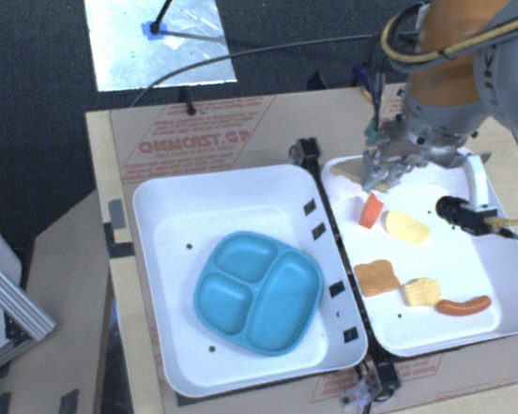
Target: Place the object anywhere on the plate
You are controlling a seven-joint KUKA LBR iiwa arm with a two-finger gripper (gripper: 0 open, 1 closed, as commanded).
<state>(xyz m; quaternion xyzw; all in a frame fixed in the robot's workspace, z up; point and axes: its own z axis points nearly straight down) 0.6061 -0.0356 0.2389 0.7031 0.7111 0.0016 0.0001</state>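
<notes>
As the gripper [376,179] hovers over the carrot piece [370,210], apparently for pickup, grasp indeterminate, the plate [258,291] awaits.

Even bright overhead light; glare on foil sheet [158,33]; slightly soft focus.

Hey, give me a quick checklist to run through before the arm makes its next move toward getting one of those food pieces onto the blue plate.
1. Plate in the left bin, compartments bare: ok.
2. Food pieces lie in the right bin: orange piece, yellow piece, toast, crinkled chip, sausage: ok.
3. Pincer over the right bin's far corner, near the orange piece: ok.
4. Something held in the pincer: cannot tell.
5. Pieces apart enough for a single grasp: toast and crinkled chip lie very close, not ok; sausage lies apart, ok.
6. Divider between bins to be crossed: ok.
</notes>
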